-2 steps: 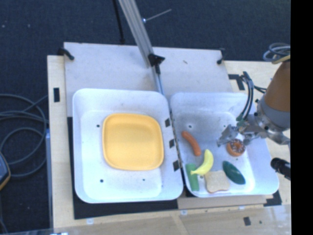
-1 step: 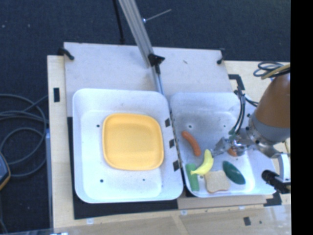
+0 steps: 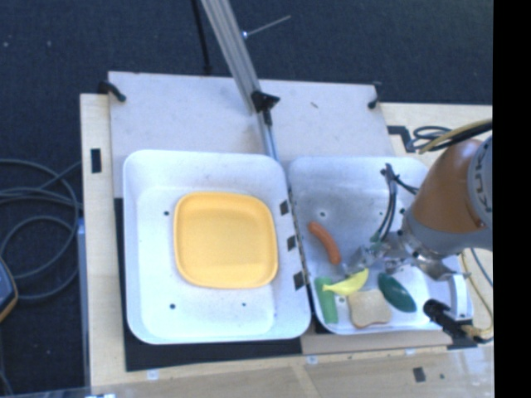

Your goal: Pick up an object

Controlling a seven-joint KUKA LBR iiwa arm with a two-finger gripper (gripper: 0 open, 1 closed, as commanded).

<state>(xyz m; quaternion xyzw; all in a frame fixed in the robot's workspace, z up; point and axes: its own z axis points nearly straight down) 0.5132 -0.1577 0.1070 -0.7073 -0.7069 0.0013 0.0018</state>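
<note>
The right bin (image 3: 340,181) holds several small toys. An orange sausage (image 3: 324,242) lies near its middle. A yellow banana (image 3: 348,283) sits toward the front, beside a light green stick (image 3: 327,300) at the front left. A tan slice of toast (image 3: 368,309) lies at the front edge, with a dark green oval piece (image 3: 397,293) to its right. My gripper (image 3: 365,259) hangs low in this bin, just above and behind the banana, right of the sausage. The arm's grey and orange body hides the bin's right side.
The left bin (image 3: 149,181) holds a square yellow plate (image 3: 225,239). A metal pole (image 3: 232,44) slants from the top down to the gap between the bins. Cables (image 3: 390,210) hang by the wrist, and the bench edge runs close in front.
</note>
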